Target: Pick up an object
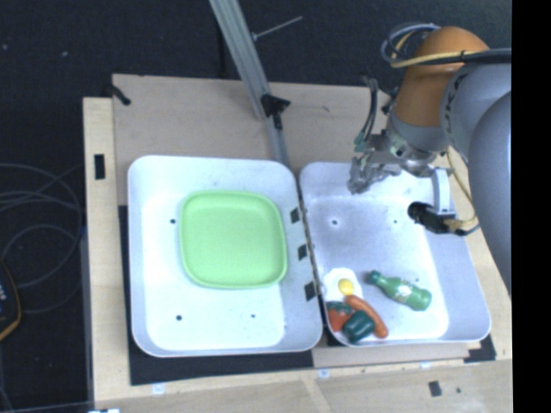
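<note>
Toy food cluster (355, 310) at near edge of right bin (456, 269), in its near-left corner — small items touching or overlapping: one egg-like white-and-yellow piece (343, 282), one orange carrot-like piece (368, 311), one red-and-green piece (355, 323). Exact count of small pieces hard to settle.

Green bottle (401, 290), one — just right of cluster, lying flat, long axis running left-right with slight tilt, cap end toward cluster.

Gripper (366, 175), one, over far-left part of right bin; jaw state not discernible. All candidate objects lie toward near edge from gripper, well apart from it; bottle probably the cleanest target, best approached across its narrow width.

Left bin (151, 256), one, bearing one green plate (232, 238), centred.
</note>
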Available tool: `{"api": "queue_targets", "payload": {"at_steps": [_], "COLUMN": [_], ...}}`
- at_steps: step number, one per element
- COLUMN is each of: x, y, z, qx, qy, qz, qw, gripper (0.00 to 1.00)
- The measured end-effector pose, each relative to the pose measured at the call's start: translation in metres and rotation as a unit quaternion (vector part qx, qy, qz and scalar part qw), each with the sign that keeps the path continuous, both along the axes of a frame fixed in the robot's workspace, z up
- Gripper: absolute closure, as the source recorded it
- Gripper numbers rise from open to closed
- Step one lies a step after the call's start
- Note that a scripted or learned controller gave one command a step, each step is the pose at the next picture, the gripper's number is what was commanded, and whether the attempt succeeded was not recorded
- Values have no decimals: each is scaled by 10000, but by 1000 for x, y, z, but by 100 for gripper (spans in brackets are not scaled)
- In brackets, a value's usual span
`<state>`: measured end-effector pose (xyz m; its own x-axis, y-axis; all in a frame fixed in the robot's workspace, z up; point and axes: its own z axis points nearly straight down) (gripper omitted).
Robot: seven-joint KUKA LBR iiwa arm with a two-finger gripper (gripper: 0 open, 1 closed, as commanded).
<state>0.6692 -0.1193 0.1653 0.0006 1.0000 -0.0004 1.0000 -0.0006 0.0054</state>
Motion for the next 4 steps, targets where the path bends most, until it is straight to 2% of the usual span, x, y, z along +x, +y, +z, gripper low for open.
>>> {"api": "queue_targets", "payload": {"at_steps": [1, 2, 3, 4], "x": [10, 11, 8, 11], "y": [-2, -2, 50, 104], "z": [56, 109, 93, 99], "qx": [0, 0, 4, 6], "qy": [0, 1, 27, 22], "qz": [2, 3, 16, 22], "qw": [10000, 10000, 10000, 10000], "gripper": [100, 100, 100, 100]}}
